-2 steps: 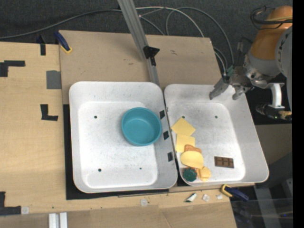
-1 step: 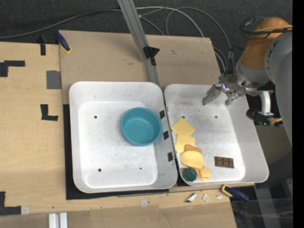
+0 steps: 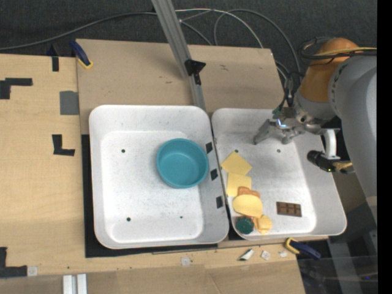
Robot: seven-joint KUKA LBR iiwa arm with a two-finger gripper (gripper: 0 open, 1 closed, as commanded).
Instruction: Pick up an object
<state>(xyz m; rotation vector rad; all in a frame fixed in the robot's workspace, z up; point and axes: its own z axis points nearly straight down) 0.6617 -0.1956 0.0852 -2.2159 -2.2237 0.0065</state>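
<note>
I read the gripper as open: its two fingers are splayed apart, with nothing between them. It stands in the upper part of the right bin, close to the far rim.

The candidate objects lie toward the near-left of that bin, well apart from the gripper:
- a yellow square piece, nearest to the gripper, lying flat and rotated like a diamond;
- a second yellow piece just below it, touching or overlapping;
- a cluster of an orange and yellow item with a small teal ball at the near-left corner;
- a brown chocolate bar, alone, with its long axis running left to right.

A blue bowl sits in the left bin, farther away.

My judgement: the shortest approach runs down and left to the yellow square piece.
</note>
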